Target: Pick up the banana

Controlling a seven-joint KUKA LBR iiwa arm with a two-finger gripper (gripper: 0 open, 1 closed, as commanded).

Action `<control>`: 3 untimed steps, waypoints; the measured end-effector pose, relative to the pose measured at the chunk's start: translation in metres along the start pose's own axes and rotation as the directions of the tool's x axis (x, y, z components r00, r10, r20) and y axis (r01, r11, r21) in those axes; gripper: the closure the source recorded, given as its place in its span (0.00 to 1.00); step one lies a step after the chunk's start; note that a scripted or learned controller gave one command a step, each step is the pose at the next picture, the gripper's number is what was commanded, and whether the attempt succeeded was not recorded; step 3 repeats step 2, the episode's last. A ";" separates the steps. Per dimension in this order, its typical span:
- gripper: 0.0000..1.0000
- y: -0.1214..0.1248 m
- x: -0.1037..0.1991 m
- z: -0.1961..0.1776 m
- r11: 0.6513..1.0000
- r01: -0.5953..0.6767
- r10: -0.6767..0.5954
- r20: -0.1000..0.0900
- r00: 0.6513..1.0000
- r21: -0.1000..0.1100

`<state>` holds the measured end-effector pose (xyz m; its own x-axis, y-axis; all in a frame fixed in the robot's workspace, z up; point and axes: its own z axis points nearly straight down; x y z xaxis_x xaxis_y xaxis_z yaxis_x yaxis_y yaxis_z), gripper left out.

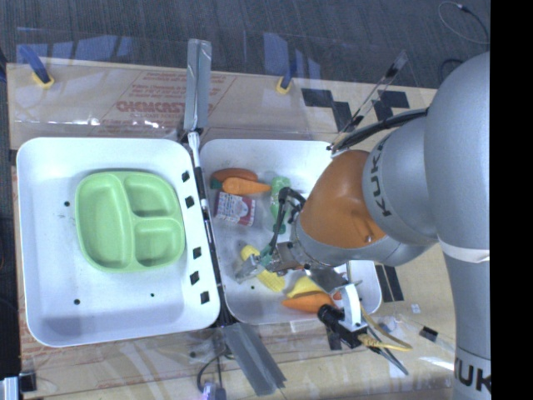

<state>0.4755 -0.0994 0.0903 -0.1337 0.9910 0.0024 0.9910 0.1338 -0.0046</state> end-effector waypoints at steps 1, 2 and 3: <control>1.00 0.000 -0.001 -0.009 1.000 0.004 -0.004 0.001 1.000 0.000; 1.00 0.095 0.066 -0.101 0.993 -0.114 0.114 0.001 0.993 -0.002; 1.00 0.095 0.066 -0.101 0.993 -0.114 0.114 0.001 0.993 -0.002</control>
